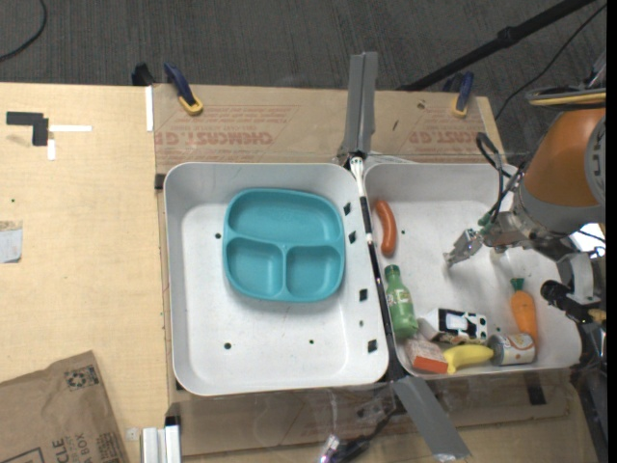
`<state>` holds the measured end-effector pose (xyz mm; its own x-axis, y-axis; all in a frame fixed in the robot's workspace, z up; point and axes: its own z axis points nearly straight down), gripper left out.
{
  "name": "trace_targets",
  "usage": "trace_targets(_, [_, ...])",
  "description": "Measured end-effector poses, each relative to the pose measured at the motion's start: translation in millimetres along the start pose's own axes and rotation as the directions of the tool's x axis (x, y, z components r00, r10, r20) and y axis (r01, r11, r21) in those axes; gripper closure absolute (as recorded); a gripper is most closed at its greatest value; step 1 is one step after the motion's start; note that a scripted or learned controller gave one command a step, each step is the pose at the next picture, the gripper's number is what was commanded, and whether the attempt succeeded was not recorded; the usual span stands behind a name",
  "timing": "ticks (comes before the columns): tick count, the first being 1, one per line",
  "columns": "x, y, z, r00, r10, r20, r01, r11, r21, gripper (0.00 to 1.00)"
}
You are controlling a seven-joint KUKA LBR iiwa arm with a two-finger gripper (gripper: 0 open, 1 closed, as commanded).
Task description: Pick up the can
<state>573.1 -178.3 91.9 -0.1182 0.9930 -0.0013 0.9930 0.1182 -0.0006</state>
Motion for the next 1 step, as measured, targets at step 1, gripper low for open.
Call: trace_targets(1, [-0.9,0.2,-9.5,1.0,0.002,0.001,-0.002,1.0,-0.001,1.0])
